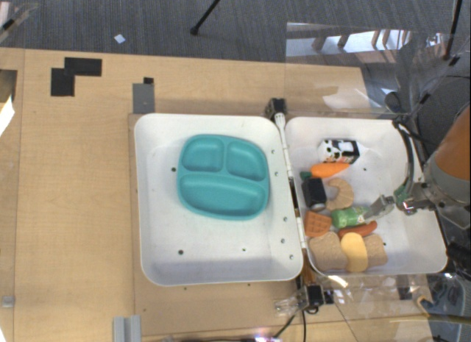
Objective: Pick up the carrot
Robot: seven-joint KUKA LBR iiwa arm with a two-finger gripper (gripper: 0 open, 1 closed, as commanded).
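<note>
Yellow rounded food (354,251) sits by the right white bin's (423,248) near edge. Farther up lies the small orange carrot (330,170), untouched. Gripper (384,204), state unclear, hovers right; reaching remains, I judge.

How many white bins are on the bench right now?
2. The left bin holds a teal divided plate; the right bin holds the carrot and other toy food.

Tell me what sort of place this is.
Probably a robotics lab test bench: two shallow white bins on a wooden bench, a teal divided plastic plate, a pile of toy food including an orange carrot, and a robot arm.
</note>
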